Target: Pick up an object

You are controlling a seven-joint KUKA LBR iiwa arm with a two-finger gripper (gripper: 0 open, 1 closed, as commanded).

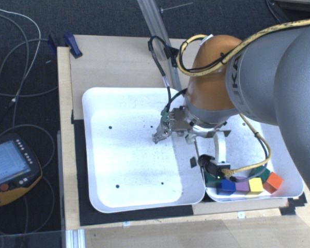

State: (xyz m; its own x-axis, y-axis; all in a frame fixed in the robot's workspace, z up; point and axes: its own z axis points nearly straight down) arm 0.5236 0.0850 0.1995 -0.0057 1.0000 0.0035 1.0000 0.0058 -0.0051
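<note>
Coloured blocks [248, 184] in right bin [245, 148] mostly hidden under arm [279, 76], end effector [159, 135] open or closed unclear

The arm [271, 71] hides much of the right bin [238, 150] and its blocks [249, 185].

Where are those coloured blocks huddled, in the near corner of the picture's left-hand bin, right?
Not quite. The camera view shows the coloured blocks huddled in the near corner of the right-hand bin, not the left-hand bin.
</note>
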